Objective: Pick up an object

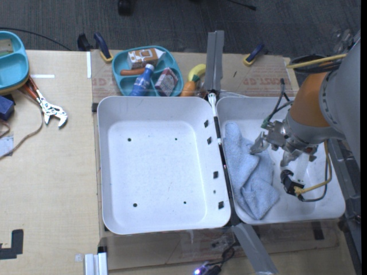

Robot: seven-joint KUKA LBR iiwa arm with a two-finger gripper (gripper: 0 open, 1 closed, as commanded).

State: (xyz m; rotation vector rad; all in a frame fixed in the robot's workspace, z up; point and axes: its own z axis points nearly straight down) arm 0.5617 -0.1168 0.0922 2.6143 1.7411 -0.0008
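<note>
Towel (250, 171) lengthwise along right bin's (327, 211) depth

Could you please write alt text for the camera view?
A grey arm's gripper reaches from the right over a light blue towel crumpled in the right bin. Beside it sits the left bin; a teal tray of small items lies behind.

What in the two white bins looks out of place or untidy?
The pale blue towel in the right bin lies crumpled, bunched against the bin's left wall rather than spread flat. The end effector is low beside it, at the towel's right edge. Nothing looks spilled or damaged.
</note>
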